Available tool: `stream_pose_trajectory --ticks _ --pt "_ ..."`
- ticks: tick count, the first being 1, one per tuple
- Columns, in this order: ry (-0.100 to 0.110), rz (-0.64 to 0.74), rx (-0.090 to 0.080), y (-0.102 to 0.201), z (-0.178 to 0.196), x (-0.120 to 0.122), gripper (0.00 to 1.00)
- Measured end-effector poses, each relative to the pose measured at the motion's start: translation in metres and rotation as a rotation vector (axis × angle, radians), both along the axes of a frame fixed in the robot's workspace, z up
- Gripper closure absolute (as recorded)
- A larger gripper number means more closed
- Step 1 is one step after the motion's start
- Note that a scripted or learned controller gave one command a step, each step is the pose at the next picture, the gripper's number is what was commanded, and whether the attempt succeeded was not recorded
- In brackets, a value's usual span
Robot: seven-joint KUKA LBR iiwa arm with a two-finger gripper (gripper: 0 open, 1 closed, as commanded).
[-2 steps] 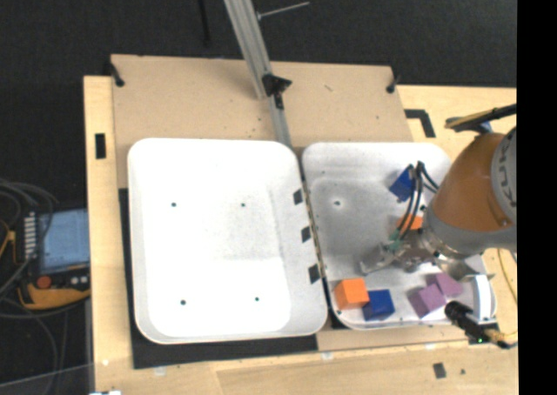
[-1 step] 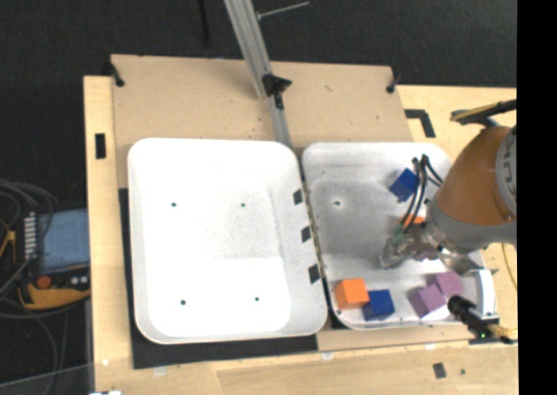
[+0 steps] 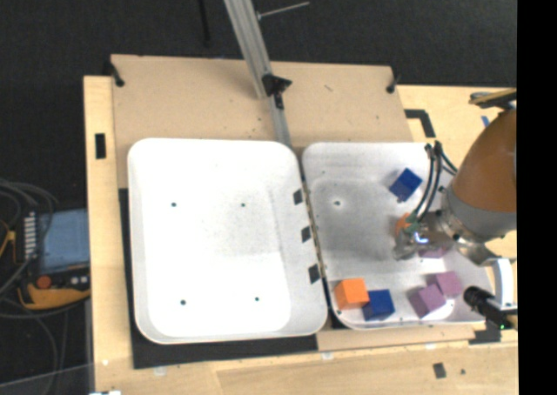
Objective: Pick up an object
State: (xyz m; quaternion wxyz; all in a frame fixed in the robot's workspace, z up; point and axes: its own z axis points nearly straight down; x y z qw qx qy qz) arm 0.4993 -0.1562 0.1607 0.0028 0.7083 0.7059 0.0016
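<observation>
Camera view. The step in hand appears to be the descent onto a target in the right bin (image 3: 348, 167). The gripper (image 3: 414, 239) sits low over the bin floor, at about 3 o'clock from the bin's centre, near the right wall. A small orange patch shows just at the gripper's 10 o'clock side; it may be an object under the tool or part of the tool itself, and the view is too coarse to decide. Whether the tool is open, closed or gripping something cannot be told from this angle.

Candidate objects in the right bin:
- Blue block (image 3: 406, 184), at 12 o'clock from the gripper, near but apart from it.
- Orange block (image 3: 352, 292), at 7 o'clock, touching or just beside a second blue block (image 3: 379, 304).
- Two purple blocks (image 3: 427, 299) (image 3: 449, 284), at 5 o'clock, close together by the bin's lower wall.

The left bin (image 3: 157, 167) lies at 9 o'clock from the right one.

Next move, as a judgement: confirm that an object sits between the tool's tips, close on it, then lift straight up clear of the wall.

Arm pose. The arm (image 3: 492, 180) enters from 3 o'clock, its orange band above the grey wrist, with the wrist pointed steeply down into the bin. Dark cables run along its 9 o'clock side toward the tool.
</observation>
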Motion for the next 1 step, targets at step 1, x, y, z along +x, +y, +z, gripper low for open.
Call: stream_pose_trajectory --ticks 1 --pt "0.0 0.006 0.0 -0.0064 0.0468 0.0076 1.0"
